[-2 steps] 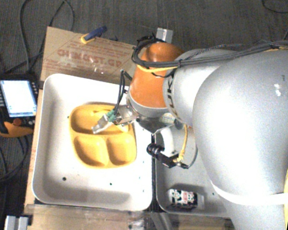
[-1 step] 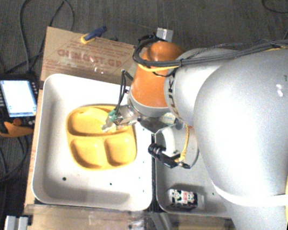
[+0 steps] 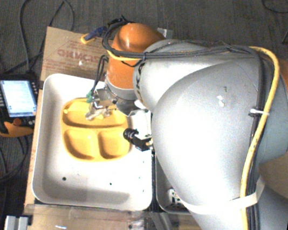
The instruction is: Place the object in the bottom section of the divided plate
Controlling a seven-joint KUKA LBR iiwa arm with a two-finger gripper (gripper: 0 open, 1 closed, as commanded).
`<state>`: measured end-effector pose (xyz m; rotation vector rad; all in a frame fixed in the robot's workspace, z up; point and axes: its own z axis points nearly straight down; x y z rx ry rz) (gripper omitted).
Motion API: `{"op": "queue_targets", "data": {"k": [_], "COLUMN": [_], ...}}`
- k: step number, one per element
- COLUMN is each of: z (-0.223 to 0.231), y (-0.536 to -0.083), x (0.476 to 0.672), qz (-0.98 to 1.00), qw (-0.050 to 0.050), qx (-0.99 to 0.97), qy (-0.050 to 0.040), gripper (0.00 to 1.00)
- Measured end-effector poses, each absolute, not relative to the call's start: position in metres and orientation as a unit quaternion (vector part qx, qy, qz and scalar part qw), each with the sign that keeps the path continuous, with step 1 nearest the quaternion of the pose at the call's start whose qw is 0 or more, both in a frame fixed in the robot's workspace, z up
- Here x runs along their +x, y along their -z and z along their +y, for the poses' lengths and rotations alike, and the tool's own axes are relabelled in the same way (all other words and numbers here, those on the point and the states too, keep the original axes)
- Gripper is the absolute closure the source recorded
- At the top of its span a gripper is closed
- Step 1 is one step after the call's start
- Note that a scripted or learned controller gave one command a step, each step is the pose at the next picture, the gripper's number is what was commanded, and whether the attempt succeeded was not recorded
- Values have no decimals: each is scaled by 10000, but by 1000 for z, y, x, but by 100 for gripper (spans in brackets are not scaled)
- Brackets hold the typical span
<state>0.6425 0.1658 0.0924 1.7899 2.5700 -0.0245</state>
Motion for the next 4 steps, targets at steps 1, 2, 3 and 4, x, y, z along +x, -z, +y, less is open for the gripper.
{"op": "queue_targets", "data": {"k": [1, 2, 3, 4], "z": [174, 218, 218, 175], "y": [-93, -194, -202, -286], "x": [644, 610, 610, 617], "qz": [8217, 8176, 8179, 7300], "qw": [70, 8, 17, 17], "qx": [5699, 5758, 5754, 6834], "qy": [-21, 16, 42, 21], "gripper": [0, 0, 100, 100]}}
